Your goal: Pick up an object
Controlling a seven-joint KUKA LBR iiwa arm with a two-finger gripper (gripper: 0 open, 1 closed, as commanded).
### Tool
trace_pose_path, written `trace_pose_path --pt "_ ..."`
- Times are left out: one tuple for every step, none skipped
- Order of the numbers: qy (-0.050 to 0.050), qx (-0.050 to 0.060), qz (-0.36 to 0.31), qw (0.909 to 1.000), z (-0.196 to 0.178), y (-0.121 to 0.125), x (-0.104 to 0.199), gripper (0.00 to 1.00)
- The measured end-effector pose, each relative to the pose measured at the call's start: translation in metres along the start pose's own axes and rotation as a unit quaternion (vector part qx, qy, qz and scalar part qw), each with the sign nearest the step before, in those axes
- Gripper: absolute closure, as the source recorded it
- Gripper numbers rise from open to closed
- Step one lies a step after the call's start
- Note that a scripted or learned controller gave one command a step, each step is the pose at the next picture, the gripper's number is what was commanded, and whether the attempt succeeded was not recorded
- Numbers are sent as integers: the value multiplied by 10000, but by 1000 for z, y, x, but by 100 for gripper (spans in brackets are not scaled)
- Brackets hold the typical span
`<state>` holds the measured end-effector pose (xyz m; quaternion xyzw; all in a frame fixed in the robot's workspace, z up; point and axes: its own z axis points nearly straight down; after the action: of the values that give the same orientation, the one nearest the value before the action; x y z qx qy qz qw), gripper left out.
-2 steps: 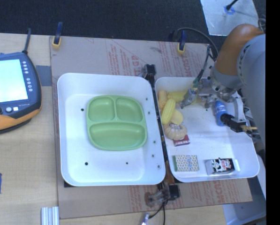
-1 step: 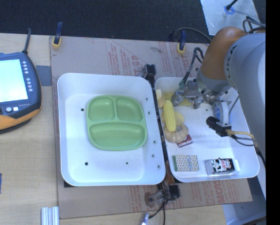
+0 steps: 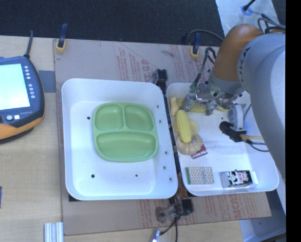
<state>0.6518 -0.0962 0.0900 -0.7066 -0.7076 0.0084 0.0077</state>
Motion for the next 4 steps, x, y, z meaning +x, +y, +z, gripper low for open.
trace_pose_path --pt "19 -27 -7 10000 0 1 -21 0" --pt "11 -21 -5 10000 0 1 -7 0" --pt "18 -20 -9 10000 1 1 -8 0" --pt "6 -29 -8 10000 -6 1 0 0"
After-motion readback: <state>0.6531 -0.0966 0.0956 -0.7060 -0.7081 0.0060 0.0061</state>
